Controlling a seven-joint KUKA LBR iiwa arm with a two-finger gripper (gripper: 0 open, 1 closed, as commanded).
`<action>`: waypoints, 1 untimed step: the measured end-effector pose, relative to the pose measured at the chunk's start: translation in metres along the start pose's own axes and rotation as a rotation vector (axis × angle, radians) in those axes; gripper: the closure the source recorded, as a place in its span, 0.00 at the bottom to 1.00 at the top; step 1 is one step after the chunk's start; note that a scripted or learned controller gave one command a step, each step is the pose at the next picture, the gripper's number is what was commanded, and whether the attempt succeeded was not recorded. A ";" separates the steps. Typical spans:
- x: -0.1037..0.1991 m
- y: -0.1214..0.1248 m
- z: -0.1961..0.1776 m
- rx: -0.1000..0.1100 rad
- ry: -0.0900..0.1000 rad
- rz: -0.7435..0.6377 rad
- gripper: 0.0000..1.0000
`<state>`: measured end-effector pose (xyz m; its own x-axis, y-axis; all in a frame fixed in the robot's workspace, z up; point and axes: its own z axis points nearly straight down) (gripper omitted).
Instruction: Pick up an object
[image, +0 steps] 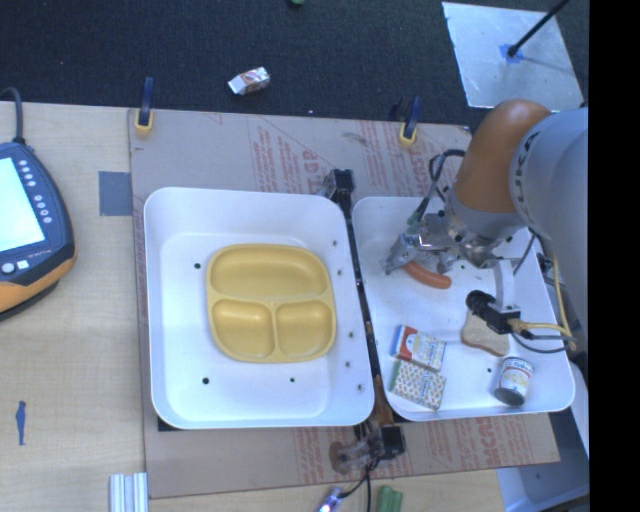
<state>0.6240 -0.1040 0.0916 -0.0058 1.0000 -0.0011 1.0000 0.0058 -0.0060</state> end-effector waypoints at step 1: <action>-0.005 0.010 0.000 -0.004 -0.001 0.000 0.00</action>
<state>0.6345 -0.1093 0.0920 -0.0063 1.0000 -0.0016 1.0000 0.0063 -0.0022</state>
